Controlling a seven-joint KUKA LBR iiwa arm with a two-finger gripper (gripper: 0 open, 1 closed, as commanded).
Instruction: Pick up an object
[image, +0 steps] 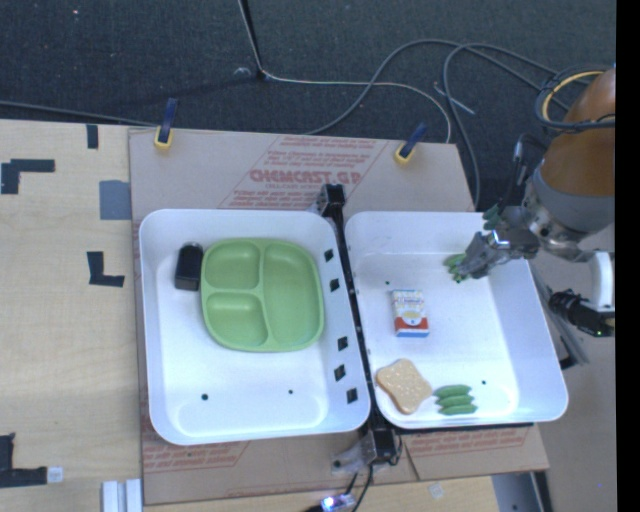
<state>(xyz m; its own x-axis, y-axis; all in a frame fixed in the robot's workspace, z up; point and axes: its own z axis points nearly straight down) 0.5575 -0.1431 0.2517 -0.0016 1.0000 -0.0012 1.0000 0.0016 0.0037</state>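
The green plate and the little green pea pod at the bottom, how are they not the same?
The green plate is far bigger than the pea pod. The green plate is pale green, squarish with three sections; the pea pod is darker green, thin and long. The green plate lies in the left bin beside a black block; the pea pod lies in the right bin beside toast. Both are green and lie flat.

Plate (264, 296) in left bin (160, 330); carton (410, 311), perhaps toast (403, 386), in right bin (530, 340).

I am reaching in from the right with my 1 grey arm (572, 190), orange band uppermost, wrist angling down and leftward. My gripper (470, 262) is hanging low, its 2 fingers pointing left.
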